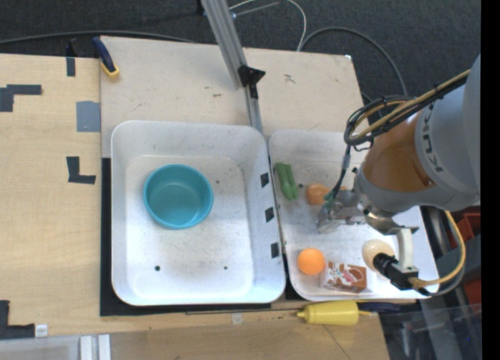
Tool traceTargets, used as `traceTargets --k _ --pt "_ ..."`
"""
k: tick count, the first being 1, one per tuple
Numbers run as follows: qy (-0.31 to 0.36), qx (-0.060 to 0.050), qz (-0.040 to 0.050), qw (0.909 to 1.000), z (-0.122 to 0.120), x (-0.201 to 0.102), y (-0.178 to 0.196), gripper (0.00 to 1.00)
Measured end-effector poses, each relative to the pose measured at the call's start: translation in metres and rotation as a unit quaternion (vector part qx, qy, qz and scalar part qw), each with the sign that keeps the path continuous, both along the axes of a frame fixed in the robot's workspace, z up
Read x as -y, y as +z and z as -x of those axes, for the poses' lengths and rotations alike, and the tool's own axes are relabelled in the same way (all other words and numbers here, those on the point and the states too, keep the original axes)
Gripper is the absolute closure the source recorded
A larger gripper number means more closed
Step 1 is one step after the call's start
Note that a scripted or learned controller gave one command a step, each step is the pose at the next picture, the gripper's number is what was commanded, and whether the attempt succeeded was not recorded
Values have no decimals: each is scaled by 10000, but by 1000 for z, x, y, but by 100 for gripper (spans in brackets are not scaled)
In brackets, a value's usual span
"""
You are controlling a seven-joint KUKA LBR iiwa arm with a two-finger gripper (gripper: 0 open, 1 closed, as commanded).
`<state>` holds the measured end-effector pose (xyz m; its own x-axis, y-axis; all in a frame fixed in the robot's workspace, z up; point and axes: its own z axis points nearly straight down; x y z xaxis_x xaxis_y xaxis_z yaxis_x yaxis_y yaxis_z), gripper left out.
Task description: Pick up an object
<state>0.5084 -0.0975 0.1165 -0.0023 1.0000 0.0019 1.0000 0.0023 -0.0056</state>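
currently the fingers (334,214) sit low in the right bin (312,141), just beside the small orange ball (316,194), positioned for a grasp; their state cannot be told.

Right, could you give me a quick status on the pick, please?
Gripper low in right bin, beside small orange piece. Nothing seen held. Green item, orange ball close by.

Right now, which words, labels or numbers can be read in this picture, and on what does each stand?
"KU": black letters on the grey arm, cut off at the view's right edge.
Red and white packet in the right bin: print too small and blurred to read.
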Motion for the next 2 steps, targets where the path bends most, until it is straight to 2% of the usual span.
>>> traceTargets --k 1,2 --pt "-9 30 9 10000 7 0 44 100" --pt "1 41 10 10000 1 -9 94 100"
